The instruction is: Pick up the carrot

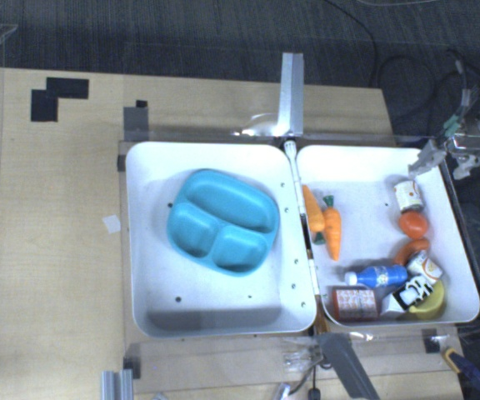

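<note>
The carrot (pixel 333 232) is orange with a green top and lies in the left part of the right bin (pixel 365 173). A second, longer orange piece (pixel 312 211) lies against the bin's left wall, right beside the carrot. My gripper (pixel 442 162) hangs over the bin's far right corner, well to the right of the carrot and above its level. Its fingers are spread and nothing is between them.
The left bin (pixel 148 223) holds a blue divided plate (pixel 221 221). The right bin also holds a small white can (pixel 406 197), a red-orange tomato (pixel 414 224), a blue bottle (pixel 380 275), a brown packet (pixel 357 303) and a yellow item (pixel 430 303) along its right and near sides.
</note>
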Robot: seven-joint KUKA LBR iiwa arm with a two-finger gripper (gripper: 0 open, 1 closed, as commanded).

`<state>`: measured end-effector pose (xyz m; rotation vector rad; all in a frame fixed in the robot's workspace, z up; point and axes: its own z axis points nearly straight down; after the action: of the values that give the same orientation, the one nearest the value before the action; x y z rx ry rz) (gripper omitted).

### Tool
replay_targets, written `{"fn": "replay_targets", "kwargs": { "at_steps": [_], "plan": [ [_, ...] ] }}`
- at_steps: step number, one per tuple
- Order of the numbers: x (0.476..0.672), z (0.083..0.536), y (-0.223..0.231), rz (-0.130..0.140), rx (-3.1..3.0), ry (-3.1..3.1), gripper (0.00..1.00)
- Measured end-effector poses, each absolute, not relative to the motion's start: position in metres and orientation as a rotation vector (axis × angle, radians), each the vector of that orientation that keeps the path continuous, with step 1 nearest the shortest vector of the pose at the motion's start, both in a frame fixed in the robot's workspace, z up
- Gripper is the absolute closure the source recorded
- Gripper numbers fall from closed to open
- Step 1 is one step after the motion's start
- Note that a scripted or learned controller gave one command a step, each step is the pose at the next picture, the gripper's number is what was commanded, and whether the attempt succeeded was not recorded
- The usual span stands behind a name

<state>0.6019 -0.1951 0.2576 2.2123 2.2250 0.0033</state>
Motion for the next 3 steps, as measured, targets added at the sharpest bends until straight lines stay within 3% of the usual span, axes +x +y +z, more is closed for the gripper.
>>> {"fn": "replay_targets", "kwargs": {
  "at_steps": [1, 2, 3],
  "plan": [
    [0.607, 0.169, -0.109, 0.003, 2.282, 2.156, 0.0],
    [0.579, 0.097, -0.089, 0.002, 2.242, 2.19, 0.0],
    [0.581, 0.109, -0.087, 0.01, 2.239, 2.189, 1.0]
  ]
}}
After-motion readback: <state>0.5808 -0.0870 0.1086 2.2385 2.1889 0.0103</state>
